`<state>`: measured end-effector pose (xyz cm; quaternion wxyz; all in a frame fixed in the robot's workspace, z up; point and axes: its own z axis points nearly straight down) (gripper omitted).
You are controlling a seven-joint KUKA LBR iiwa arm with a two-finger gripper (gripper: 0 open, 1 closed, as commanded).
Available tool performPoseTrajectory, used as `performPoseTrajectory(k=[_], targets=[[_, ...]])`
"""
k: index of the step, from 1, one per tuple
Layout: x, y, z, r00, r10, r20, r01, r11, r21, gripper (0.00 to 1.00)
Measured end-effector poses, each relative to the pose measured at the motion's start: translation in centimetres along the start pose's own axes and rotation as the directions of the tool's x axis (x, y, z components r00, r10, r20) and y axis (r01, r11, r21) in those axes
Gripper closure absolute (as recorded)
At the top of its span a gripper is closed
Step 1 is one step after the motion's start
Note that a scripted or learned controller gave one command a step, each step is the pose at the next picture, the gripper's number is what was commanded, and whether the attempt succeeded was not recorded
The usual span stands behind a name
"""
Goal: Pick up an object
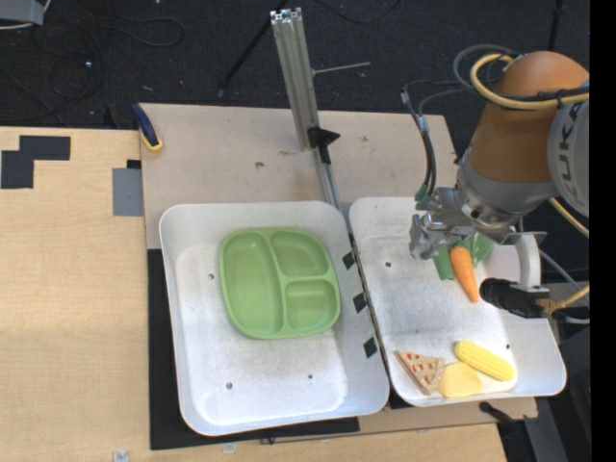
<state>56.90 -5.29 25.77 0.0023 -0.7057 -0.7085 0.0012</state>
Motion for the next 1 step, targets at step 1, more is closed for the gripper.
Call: performPoseTrajectory(k=[1], targets=[[4.17, -1.34, 1.25, 1.0, 0.001, 0.001, -0.001, 1.0, 0.0, 1.0]])
